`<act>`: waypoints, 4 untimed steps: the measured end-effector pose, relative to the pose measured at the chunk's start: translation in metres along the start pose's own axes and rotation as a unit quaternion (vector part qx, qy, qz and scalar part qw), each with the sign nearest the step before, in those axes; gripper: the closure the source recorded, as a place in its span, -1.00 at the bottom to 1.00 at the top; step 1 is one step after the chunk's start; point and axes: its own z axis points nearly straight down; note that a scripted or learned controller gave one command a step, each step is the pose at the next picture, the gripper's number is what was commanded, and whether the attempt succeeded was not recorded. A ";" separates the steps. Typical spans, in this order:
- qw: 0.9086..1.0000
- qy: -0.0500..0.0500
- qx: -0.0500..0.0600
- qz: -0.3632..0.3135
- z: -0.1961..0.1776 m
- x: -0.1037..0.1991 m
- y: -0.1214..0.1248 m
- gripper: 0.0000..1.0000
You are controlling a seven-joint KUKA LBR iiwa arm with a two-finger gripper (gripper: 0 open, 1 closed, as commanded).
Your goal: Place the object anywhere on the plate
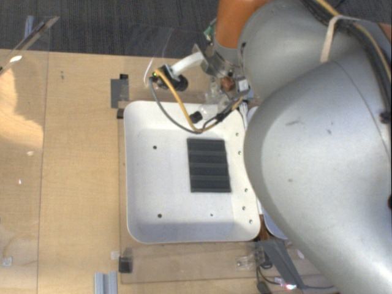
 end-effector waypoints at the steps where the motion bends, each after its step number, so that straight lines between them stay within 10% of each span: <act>1: 0.995 -0.002 0.001 0.101 0.107 -0.018 -0.046 1.00; 2: 1.000 0.000 0.001 0.019 0.058 0.023 -0.100 1.00; 3: 1.000 -0.003 0.000 0.005 0.146 -0.060 -0.135 1.00; 4: 0.991 -0.002 0.000 -0.132 -0.005 -0.124 -0.163 1.00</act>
